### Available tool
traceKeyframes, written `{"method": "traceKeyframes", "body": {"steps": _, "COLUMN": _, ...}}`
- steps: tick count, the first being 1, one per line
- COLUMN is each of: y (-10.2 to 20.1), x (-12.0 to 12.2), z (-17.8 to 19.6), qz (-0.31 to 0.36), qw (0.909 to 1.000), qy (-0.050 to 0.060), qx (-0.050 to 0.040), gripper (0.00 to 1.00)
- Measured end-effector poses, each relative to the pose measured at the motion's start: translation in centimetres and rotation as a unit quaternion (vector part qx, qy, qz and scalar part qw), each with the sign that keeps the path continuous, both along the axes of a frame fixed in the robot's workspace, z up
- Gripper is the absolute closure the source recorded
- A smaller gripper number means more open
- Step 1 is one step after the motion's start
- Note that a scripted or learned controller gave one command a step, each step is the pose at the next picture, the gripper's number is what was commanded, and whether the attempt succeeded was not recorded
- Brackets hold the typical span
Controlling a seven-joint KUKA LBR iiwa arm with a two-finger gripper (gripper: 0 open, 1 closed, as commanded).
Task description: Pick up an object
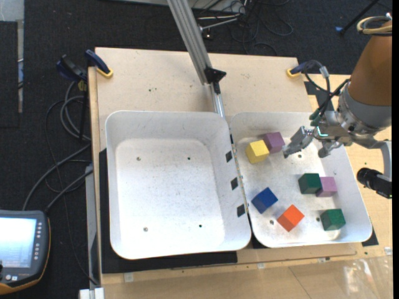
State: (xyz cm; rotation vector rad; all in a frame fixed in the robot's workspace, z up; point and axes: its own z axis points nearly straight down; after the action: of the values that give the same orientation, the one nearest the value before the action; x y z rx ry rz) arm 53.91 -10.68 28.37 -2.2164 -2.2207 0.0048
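White plastic, two shallow bins side by side on a pale bench (pixel 162 73). Left bin (pixel 124 129) carries only dark specks. Right bin (pixel 355 195) holds seven small blocks.

Camera view: yellow block (pixel 256 151) and purple block (pixel 274 142) touch, near the bin's upper left. Blue block (pixel 265 199) and orange block (pixel 290 218) sit lower, close but apart. Dark green block (pixel 309 183) touches a second purple block (pixel 327 186); another green block (pixel 333 219) lies near the lower right rim.

Gripper (pixel 308 141) hovers over the upper part of the right bin, just right of the purple block. Fingers look spread, nothing between them.

Handling, by judgement: blocks look light, rigid, flat-faced; a grip across two opposite faces should hold. No fragility expected.

Room: blue, orange and the lower green block each have free sides, the easier picks. The touching pairs leave one face blocked; fingers would need the other axis. Lower green sits close to the sloped rim, little clearance there. Metal pole (pixel 187 30) crosses above the bins' seam, well clear of the blocks.
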Motion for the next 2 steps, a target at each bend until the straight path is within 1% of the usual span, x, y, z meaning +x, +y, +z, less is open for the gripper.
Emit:
{"method": "traceKeyframes", "body": {"steps": 1, "y": 0.0, "x": 0.1, "z": 0.2, "qz": -0.001, "qw": 1.0, "qy": -0.002, "qx": -0.0004, "gripper": 0.0}}
{"method": "traceKeyframes", "body": {"steps": 2, "y": 0.3, "x": -0.9, "z": -5.3, "qz": -0.001, "qw": 1.0, "qy": 0.0, "qx": 0.0, "gripper": 0.0}}
